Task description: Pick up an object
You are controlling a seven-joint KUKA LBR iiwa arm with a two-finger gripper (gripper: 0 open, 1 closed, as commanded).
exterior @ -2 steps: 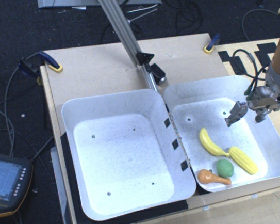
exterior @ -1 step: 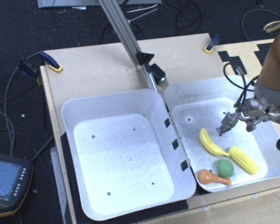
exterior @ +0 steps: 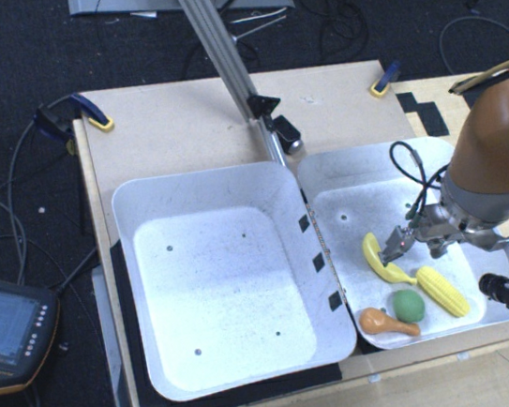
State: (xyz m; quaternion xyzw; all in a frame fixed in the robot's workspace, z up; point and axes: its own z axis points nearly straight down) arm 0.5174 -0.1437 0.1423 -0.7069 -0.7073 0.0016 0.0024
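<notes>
The curved yellow plastic banana (exterior: 381,260) lay in the right-hand shallow white bin (exterior: 348,195), its upper end just beside the tips of the gripper (exterior: 399,244), whose fingers looked slightly spread with nothing between them. Beyond the fingers, toward the bin's near wall, sat a yellow corn cob (exterior: 443,290), a round green ball (exterior: 407,306) and an orange gourd-shaped toy (exterior: 386,321). Judging by this, no object had been lifted; closing and raising remained.

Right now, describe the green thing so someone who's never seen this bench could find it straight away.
Look in the right-hand white bin, at its near edge. The green ball sits there between an orange pear-shaped toy and a yellow corn cob, below the banana. It is the one round, green item.
</notes>
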